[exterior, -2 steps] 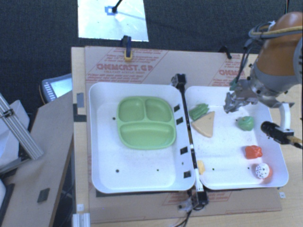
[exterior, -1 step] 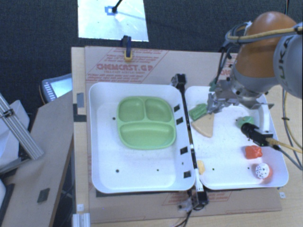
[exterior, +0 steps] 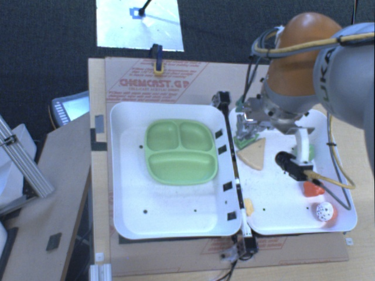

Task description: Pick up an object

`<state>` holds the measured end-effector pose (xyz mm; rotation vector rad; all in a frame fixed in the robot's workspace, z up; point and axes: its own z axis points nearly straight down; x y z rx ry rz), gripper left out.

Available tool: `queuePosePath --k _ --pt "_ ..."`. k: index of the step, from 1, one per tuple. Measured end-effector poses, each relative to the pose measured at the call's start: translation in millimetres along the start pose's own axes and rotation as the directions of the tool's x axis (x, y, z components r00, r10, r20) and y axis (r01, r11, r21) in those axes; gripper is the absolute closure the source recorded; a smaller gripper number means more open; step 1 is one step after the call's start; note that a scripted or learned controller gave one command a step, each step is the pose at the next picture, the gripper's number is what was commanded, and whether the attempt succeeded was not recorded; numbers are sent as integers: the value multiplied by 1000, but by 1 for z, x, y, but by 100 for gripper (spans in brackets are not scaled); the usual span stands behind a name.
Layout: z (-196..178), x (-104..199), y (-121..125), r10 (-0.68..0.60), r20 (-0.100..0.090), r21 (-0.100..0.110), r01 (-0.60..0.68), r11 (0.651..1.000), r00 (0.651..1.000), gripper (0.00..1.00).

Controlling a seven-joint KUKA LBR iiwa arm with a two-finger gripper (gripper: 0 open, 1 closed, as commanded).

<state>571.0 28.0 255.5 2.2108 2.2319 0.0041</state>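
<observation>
In the right bin [exterior: 281, 218], my gripper [exterior: 245, 127] hangs low at the far left corner, close to the divider between the bins. Right under it lies a small green object [exterior: 246, 140], partly hidden by the gripper. A tan wedge [exterior: 254, 155] lies just in front of that. Nearer the front right are a red-orange piece [exterior: 314, 188] and a white dotted ball [exterior: 323, 211]. A small yellow piece [exterior: 249, 206] sits by the bin's left wall. Whether anything is held cannot be made out.
The left bin [exterior: 126, 215] holds a light green divided plate [exterior: 180, 152] near its middle. The grey arm with its orange band [exterior: 302, 45] reaches in from the right over the right bin's far side. Cardboard lies under both bins.
</observation>
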Motion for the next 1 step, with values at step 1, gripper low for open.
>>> queuePosePath --k 1 --pt "6 51 0 0 0 0 0 1000 1000 100"
